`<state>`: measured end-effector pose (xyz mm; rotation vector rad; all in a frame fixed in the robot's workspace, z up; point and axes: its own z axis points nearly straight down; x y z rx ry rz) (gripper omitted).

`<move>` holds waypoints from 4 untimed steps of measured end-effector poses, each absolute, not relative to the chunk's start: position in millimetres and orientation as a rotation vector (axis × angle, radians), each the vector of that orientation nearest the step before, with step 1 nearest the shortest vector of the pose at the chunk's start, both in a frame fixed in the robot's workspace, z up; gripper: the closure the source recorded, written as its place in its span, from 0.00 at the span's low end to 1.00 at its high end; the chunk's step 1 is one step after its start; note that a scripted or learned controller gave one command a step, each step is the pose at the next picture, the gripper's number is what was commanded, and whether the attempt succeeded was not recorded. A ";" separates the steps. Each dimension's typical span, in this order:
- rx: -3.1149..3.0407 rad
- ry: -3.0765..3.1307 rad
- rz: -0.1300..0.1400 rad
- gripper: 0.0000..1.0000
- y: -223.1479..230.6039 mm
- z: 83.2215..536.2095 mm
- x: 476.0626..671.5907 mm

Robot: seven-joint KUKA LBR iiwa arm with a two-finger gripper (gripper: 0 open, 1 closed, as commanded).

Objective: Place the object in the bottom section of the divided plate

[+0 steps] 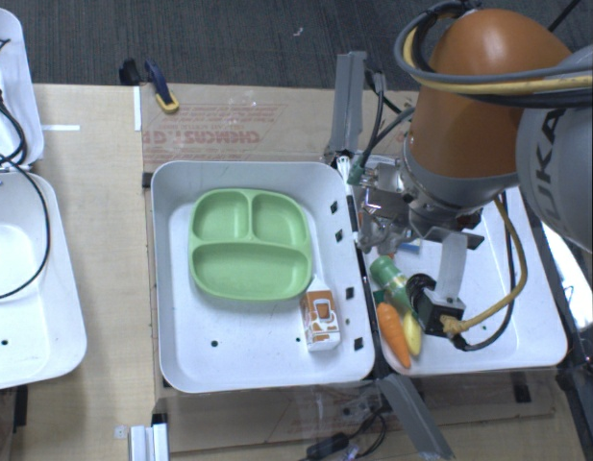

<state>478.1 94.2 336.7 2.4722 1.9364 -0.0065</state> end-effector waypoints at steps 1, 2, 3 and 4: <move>2.188 2.258 -0.010 1.00 121.1 143.3 476.4; 2.060 2.370 -0.005 1.00 81.5 343.9 478.4; 2.024 2.406 -0.008 1.00 99.2 141.2 476.5; 1.948 2.466 -0.007 1.00 180.4 220.6 487.0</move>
